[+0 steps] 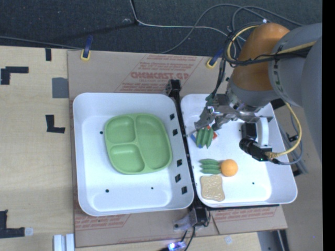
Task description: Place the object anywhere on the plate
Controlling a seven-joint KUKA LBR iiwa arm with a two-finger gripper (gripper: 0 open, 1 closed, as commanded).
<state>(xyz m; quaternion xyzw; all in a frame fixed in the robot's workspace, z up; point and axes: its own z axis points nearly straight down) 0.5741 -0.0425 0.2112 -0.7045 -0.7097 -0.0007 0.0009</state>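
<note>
Camera view: end effector (208, 125) hovering at right bin's (282, 192) left edge, fingers gripping green pea pod (204, 137). Green plate (138, 143) sitting in left bin (89, 192). Risk: pod slipping from fingers while crossing divider, dropping short of plate.

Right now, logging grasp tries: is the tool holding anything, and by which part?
Seemingly yes: the tool has green beans between its fingers, gripped at their upper end; the rest hangs below.
</note>
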